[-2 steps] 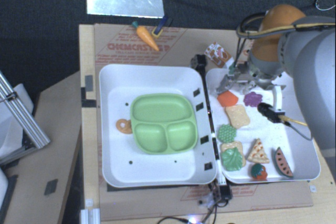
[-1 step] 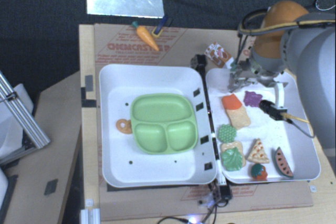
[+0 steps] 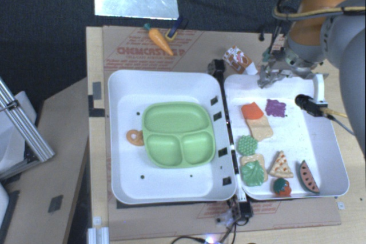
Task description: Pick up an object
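Little plastic toy foods, like the red watermelon slice, are lying packed close in the white right bin, and the grey metal gripper is hanging over that bin's far edge, its opening too unclear to tell and nothing showing in its hold, so it is risking bumping neighbours away.

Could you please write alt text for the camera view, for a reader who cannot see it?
A grey robot arm's pincer hovers over the far end of the right bin, which holds toy food pieces. The left bin holds a green divided tray and a small pretzel.
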You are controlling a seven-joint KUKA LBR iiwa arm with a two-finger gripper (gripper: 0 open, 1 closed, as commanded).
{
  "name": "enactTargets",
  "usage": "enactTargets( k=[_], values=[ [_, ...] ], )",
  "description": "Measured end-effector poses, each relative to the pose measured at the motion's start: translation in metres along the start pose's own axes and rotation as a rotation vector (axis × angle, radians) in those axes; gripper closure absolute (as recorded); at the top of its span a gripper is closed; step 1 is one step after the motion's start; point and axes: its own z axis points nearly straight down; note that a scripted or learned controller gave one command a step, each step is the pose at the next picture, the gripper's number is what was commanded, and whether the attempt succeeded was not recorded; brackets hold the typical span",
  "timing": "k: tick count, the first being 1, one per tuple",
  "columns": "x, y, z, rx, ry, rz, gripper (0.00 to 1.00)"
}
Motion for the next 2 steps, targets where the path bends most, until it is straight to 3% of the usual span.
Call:
enactTargets(
  k=[1, 2],
  values=[
    [-0.0030, 0.0064, -0.0652, -0.002, 0.000, -0.001, 1.00],
    [-0.0026, 0.0074, -0.0674, 0.005, 0.001, -0.001, 1.00]
  ],
)
